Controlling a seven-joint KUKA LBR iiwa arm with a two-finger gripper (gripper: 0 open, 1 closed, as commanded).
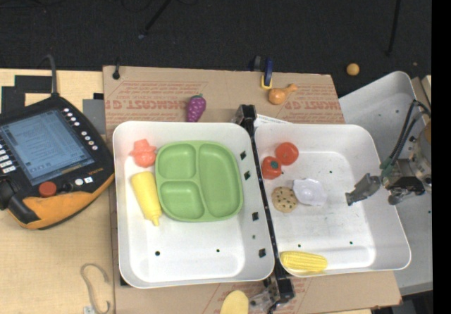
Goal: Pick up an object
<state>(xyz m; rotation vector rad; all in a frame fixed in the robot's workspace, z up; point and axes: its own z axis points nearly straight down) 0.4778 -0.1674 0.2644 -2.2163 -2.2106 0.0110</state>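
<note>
Toy foods are the things to pick, scattered over the two white bins. In the right bin (366, 165) they keep to its left half: a red tomato (287, 153) touching a smaller red-orange fruit (271, 167), a chocolate-chip cookie (285, 199) just beside a pale translucent piece (310, 192), and a yellow corn cob (304, 261) against the near rim. The right half of that bin's floor is bare, and the claw (358, 191) hangs over it, near the right wall and well apart from every toy; nothing sits between its dark fingers, though whether they are spread or closed cannot be told.

In the left bin (183, 263) a green three-compartment plate (199, 181) takes the middle, with a yellow mustard bottle (146, 196) along its left edge and a pink toy (143, 153) in the far-left corner. Its near half is open floor.

Both bins rest on brown printed cardboard (155, 98) laid over the surface. On the cardboard behind the bins lie a purple grape bunch (196, 107) and an orange pear-shaped toy (280, 93); a yellow lemon (235, 302) lies at the near edge. An orange-and-black teach pendant (49, 158) lies to the left, and black carpet (211, 10) stretches beyond, with a small orange ball (352, 69) on it.
</note>
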